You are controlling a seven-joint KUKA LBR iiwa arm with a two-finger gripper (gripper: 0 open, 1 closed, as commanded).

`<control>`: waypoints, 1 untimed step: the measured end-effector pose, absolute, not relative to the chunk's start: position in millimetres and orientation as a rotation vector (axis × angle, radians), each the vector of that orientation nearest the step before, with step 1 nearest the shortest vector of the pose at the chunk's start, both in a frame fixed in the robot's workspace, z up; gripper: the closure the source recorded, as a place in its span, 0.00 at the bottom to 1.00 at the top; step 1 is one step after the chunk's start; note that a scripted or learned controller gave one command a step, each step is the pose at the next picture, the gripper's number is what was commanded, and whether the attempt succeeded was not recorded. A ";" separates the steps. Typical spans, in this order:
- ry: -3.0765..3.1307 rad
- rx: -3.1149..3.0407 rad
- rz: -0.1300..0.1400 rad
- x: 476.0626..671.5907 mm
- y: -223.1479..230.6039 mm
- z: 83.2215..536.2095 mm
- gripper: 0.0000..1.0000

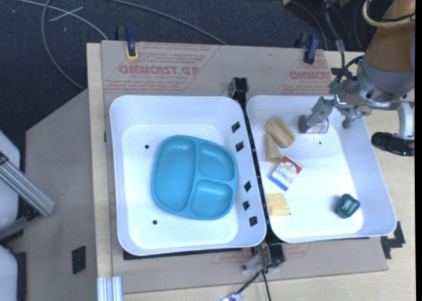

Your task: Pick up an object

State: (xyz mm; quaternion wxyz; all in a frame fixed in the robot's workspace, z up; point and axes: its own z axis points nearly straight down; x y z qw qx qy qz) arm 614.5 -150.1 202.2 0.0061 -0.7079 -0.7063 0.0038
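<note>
In the right bin: four loose things are lying on the white floor, any of them a candidate for the pick.
Right bin [369, 161]: it is sitting beside the left bin [122, 161], the two meeting along a dark divider, both resting on the bench [165, 62].
Tan roll [280, 132]: it is lying near the bin's left wall toward the back, close to the hand and, by my reckoning, the easiest reach.
Red-and-white packet [285, 173]: it is lying flat just in front of the roll, tilted at an angle.
Yellow block [278, 205]: it is lying near the front left of the bin, just beside the divider, which may be crowding a finger.
Green object [347, 206]: it is sitting alone toward the front right, well apart from the others, so it is offering free room on all sides.
Blue plate [194, 177]: it is lying in the left bin, a divided dish, too broad and flat to suit a two-finger pinch.
Hand [315, 120]: it is hanging over the back of the right bin, reaching in from the right, with nothing between its fingers; whether they are spread or closed I cannot tell.
Stage: the pick is not yet made; the hand is appearing to be positioned above the bin before a descent.
</note>
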 end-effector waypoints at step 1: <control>-2.221 -2.220 0.000 617.5 -149.8 209.6 0.00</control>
